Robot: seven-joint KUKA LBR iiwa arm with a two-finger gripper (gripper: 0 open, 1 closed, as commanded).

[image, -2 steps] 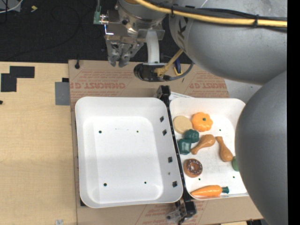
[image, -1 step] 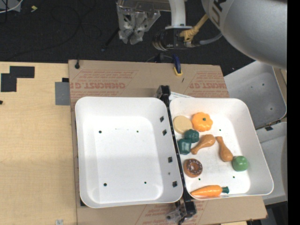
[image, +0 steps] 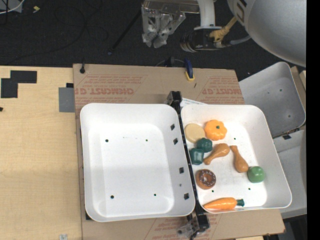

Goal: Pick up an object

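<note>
We see the gripper [image: 159, 31] parked high behind the bins, holding nothing we can make out, its jaw state indeterminate, so every candidate, including the toy pumpkin [image: 215, 129] and carrot [image: 222, 203], lies in the right bin [image: 272, 149].

One camera hangs fixed above the bench [image: 40, 134], looking down at a slant and far enough off to take in both white bins [image: 130, 211] whole, with the arm [image: 270, 19] entering at the upper right corner
</note>
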